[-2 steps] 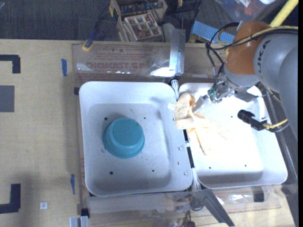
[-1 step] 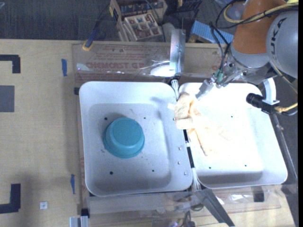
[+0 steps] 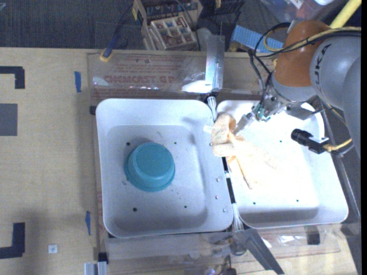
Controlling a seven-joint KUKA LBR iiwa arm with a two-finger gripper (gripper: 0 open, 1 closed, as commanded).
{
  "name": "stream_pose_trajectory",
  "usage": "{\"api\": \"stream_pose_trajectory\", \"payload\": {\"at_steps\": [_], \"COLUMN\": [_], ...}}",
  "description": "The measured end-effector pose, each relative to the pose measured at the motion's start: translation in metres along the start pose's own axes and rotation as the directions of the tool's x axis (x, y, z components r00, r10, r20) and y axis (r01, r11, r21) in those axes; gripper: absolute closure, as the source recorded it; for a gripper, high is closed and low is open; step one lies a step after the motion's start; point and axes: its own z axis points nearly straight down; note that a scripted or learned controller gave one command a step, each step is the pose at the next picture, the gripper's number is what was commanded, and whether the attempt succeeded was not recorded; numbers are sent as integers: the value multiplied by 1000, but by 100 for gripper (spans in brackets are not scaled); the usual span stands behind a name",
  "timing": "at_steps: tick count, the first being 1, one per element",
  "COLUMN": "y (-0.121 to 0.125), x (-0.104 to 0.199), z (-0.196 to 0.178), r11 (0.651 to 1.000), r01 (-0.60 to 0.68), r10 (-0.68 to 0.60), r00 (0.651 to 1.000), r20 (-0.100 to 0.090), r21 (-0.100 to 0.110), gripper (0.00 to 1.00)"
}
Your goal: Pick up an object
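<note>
A crumpled tan, cloth-like object point(image 3: 222, 135) lies at the left edge of the right bin point(image 3: 298, 211), leaning on the rim shared by the two bins. An orange strip point(image 3: 241, 169) trails from it across the bin floor. My gripper point(image 3: 245, 122) hangs low over the right bin's back left part. Its tip reaches right up to the tan object's right side, and contact is unclear. A blue bowl point(image 3: 150, 166) sits upside down in the middle of the left bin point(image 3: 109, 211), far from the gripper.
The grey arm with its orange band point(image 3: 304, 36) comes in from the upper right over the right bin's back rim. A black cable end point(image 3: 307, 140) hangs over the right bin. Boxes and clutter stand behind the bins.
</note>
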Motion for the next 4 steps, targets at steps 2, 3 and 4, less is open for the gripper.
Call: {"api": "stream_pose_trajectory", "payload": {"at_steps": [2, 3, 4], "y": [-69, -5, -3], "x": [-36, 5, 5], "z": [-31, 18, 6], "r11": [998, 996, 996], "r01": [62, 84, 85], "r10": [-62, -84, -85], "r00": [998, 996, 996], "r20": [2, 6, 10], "r21": [-1, -5, -13], "gripper": [0, 0, 100]}}
